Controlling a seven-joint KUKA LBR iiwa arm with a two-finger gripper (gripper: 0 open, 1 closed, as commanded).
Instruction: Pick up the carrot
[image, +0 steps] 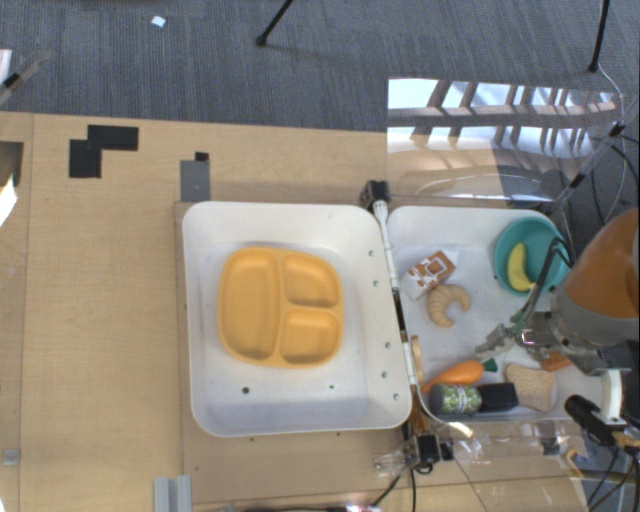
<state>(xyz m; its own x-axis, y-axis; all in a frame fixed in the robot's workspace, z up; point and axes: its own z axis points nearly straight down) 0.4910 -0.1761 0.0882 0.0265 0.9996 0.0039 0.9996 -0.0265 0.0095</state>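
The carrot (455, 374) is orange with a green top and lies flat near the front left of the right bin (478, 235). Its green end points right. My gripper (508, 338) hangs just above and to the right of that green end, at the end of the grey arm with the orange band (605, 275). Nothing can be seen held in the gripper, and the carrot rests on the bin floor.
A dark green bottle (472, 400) lies right in front of the carrot, with a beige bread piece (532, 386) beside it. A croissant (448, 302), a brown-and-white packet (432, 270) and a teal bowl (535, 238) holding a banana (517, 268) sit farther back. The left bin (210, 400) holds a yellow divided plate (280, 305).
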